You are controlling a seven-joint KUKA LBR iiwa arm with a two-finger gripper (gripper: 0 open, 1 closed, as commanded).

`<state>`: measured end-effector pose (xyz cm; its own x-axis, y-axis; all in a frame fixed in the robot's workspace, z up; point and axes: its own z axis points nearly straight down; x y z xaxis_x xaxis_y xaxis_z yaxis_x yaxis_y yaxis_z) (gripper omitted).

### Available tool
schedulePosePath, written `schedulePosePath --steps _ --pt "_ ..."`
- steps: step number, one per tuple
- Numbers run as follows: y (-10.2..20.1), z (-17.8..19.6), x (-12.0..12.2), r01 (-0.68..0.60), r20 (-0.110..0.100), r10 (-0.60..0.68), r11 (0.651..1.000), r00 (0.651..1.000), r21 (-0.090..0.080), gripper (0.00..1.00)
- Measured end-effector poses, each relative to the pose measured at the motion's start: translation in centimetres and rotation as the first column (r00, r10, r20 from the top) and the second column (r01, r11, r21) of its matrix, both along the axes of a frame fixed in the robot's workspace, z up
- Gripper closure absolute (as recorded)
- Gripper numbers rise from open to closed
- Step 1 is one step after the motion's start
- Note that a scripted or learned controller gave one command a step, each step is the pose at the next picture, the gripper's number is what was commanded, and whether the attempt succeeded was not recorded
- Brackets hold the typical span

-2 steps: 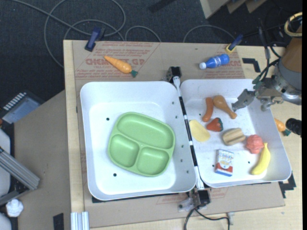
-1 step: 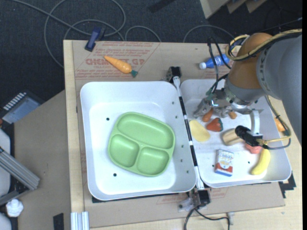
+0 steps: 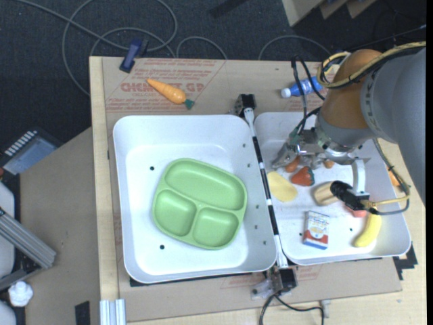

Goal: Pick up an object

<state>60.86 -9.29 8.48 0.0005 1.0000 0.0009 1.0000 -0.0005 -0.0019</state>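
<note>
A: What sits in the left bin [image 3: 128, 181]?
B: A green divided plate [image 3: 198, 202], at its centre. A toy carrot [image 3: 168, 91] lies on the worktop [image 3: 108, 87] at the bin's twelve o'clock.
A: And the right bin [image 3: 392, 246]?
B: A pale yellow piece [image 3: 282, 186] at nine o'clock, a small carton [image 3: 316, 229] at six, a banana [image 3: 367, 230] at five.
A: The fingers [image 3: 295, 156]?
B: Spread apart, grasping nothing. A red-orange object [image 3: 302, 175] lies just at their five o'clock, touching or nearly so.
</note>
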Motion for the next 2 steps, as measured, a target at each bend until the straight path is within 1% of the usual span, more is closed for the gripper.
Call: schedulePosePath --steps 1,2 --pt "-0.7 0.0 -0.5 0.0 0.0 0.0 1.0 1.0 0.0 0.0" --pt "-4.5 0.0 4.9 0.0 0.001 0.0 1.0 1.0 -0.001 0.0"
